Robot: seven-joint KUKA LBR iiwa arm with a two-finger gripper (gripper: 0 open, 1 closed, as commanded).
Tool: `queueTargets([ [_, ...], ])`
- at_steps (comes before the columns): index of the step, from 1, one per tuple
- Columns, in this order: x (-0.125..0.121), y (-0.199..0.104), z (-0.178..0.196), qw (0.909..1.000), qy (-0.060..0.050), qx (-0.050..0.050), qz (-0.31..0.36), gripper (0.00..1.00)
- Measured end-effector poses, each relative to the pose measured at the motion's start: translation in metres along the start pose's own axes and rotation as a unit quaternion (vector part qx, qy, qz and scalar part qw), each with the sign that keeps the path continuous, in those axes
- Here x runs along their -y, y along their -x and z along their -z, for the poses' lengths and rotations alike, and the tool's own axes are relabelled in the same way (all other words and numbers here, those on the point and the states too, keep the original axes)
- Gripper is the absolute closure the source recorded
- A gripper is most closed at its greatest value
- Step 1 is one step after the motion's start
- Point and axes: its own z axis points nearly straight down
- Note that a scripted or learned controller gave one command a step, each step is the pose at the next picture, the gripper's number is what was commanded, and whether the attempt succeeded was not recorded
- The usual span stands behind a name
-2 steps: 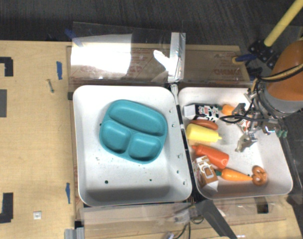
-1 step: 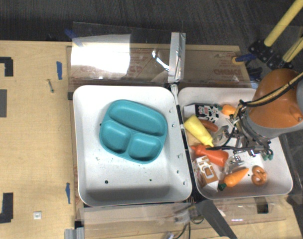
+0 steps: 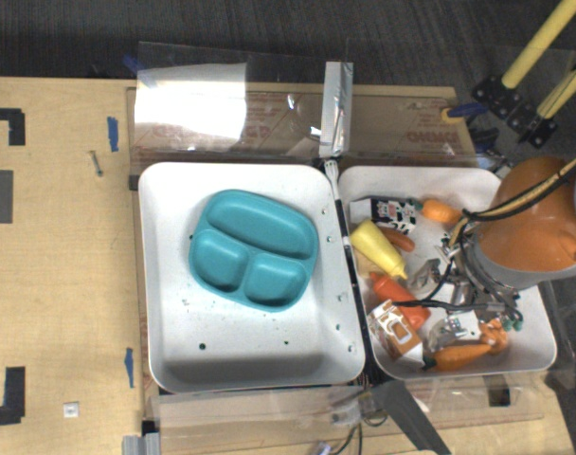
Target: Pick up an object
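- Objects to grab are all piled in the right bin [image 3: 544, 349], lower right of the frame, and the gripper [image 3: 456, 322] is down among them.
- Jaws: honestly can't tell if they're apart or together, it's a tangle of metal and cables down there, and nothing is visibly clamped.
- Right around the gripper: an orange carrot-looking piece [image 3: 463, 354] near the bottom rim, a small red-and-white packet [image 3: 394, 322] just to its left.
- Further out: a yellow bottle-shaped toy [image 3: 375, 246] lying tilted, a black-and-white carton [image 3: 394, 212] by the top wall, a small orange fruit [image 3: 441, 212] beside it.
- Handling guess: these look like light hard plastic toys, stiff but slick and rounded, so they'd probably squirt out of a pinch. I'd go across the narrow middle of the carrot or the bottle.
- Left bin [image 3: 165, 282] holds a teal divided plate [image 3: 254, 247], sitting in the middle of the frame.
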Motion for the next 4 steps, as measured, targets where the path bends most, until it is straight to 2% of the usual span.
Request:
queueTargets([
  [1,-0.002,0.083,0.078,0.9995,0.000,0.001,-0.031,0.00],
  [2,0.009,-0.004,0.027,1.0000,0.001,-0.003,0.007,0.00],
  [3,0.066,0.010,-0.005,0.9934,-0.001,0.005,0.115,0.00],
  [4,0.066,0.013,0.008,0.9932,-0.003,0.010,0.116,1.00],
])
